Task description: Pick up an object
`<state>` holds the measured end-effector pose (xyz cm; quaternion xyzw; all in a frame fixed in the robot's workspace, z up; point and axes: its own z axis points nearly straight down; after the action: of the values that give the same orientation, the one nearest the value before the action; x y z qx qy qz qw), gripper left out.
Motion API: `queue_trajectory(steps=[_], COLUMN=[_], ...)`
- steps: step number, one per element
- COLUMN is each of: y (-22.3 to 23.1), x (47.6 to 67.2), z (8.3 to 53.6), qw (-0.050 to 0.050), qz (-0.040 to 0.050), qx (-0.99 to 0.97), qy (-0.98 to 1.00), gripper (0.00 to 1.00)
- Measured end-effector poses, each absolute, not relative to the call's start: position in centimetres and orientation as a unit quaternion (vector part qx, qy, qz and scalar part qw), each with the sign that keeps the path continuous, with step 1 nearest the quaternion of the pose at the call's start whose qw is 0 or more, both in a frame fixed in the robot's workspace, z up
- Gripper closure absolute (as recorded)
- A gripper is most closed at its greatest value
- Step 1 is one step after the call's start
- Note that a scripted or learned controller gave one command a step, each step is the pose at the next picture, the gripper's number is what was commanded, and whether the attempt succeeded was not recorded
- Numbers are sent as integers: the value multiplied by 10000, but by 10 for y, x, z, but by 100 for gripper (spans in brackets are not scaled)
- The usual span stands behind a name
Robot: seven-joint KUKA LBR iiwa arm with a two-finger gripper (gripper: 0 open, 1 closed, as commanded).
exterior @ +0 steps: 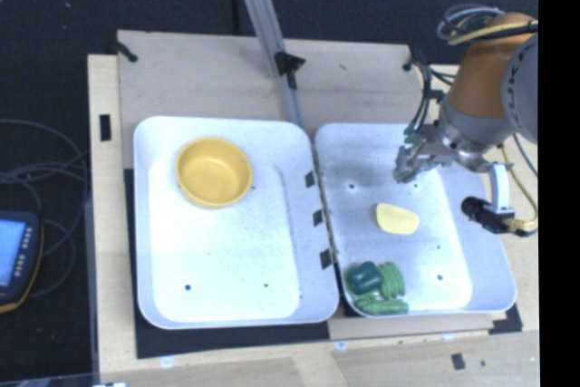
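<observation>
Pale yellow wedge-shaped object (397, 218) is seen lying in the right white bin (453, 285), long axis left-right, narrower end pointing right. Pincer (408, 166) is seen above-left of it, apart; its state cannot be told, being too blurred.

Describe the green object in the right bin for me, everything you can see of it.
The green object lies in the right bin, at its near left corner against the rim. It looks like a cluster: a darker teal-green lump at left, lighter ribbed green pieces at right and below. Glossy, plastic-looking. The gripper is apart from it.

Fixed slanted overhead view of both bins (227, 133)
</observation>
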<state>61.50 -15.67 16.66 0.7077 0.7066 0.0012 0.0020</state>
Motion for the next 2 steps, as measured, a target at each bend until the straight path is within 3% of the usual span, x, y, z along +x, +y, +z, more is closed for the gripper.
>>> queue_trajectory(steps=[2], y=[-156], x=[623], z=[254], qw=[19], qz=[13], qx=[7072], qy=[7070], gripper=[100])
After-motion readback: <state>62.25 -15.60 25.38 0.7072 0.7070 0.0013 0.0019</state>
